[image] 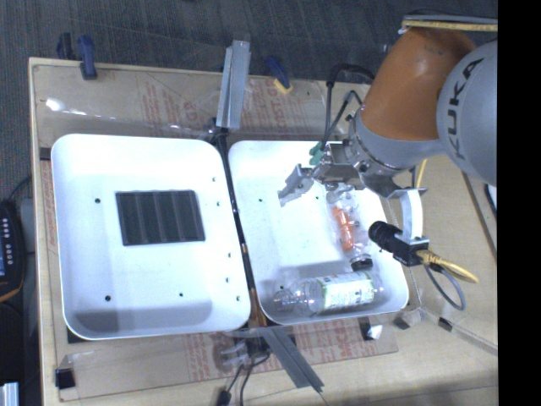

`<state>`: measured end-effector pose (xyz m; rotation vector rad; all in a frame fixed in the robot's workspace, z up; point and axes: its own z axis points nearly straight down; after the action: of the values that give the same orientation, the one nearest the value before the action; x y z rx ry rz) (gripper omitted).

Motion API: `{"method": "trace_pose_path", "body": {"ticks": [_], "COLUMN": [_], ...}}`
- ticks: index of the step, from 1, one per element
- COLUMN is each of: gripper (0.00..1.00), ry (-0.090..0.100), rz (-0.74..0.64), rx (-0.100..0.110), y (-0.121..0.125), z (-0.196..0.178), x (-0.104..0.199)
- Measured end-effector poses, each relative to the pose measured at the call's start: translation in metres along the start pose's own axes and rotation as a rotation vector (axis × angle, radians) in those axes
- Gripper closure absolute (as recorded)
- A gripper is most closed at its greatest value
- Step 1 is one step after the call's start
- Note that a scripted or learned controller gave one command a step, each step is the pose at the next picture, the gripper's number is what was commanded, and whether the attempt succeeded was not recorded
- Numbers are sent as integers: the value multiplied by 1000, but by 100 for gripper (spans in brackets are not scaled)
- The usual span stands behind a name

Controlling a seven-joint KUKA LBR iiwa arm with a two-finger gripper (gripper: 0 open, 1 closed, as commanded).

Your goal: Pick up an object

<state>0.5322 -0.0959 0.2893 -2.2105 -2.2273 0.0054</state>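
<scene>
Dark grey carpet surrounds a pale wooden bench (pixel 101 91) covered with a clear plastic sheet, its far edge held by blue clamps (pixel 86 53). Two shallow white plastic bins sit on it side by side, meeting along a dark seam under an upright grey metal bar (pixel 232 83). On the floor of the left bin (pixel 76 294) lies a flat dark grey ribbed rectangular panel (pixel 160 216), well apart from the walls. The right bin (pixel 262 269) holds the loose objects: a clear plastic bottle with a white label and a black cap (pixel 334 294) lies on its side along the near wall, and a smaller clear bottle with orange contents (pixel 345 225) lies lengthwise near the right wall, its lower end close to the cap of the labelled one. The grey arm with the wide orange band (pixel 414 74) reaches in from the right and hangs over the far right part of this bin. Its two-finger metal gripper (pixel 296 184) points left over bare white bin floor, just beside the upper end of the orange-filled bottle; whether its jaws are spread or pressed together I cannot tell, and nothing is visibly between them. A black cylindrical part with a yellow-tipped cable (pixel 397 242) sticks out beside the bin's right rim.
</scene>
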Motion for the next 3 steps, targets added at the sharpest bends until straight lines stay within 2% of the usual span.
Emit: {"method": "trace_pose_path", "body": {"ticks": [1, 2, 3], "gripper": [0, 0, 0], "ry": [-2, 0, 0], "rz": [60, -1, 18], "rx": [-2, 1, 0], "y": [7, 38, 35], "z": [23, 87, 151], "x": [-89, -106, -114]}}
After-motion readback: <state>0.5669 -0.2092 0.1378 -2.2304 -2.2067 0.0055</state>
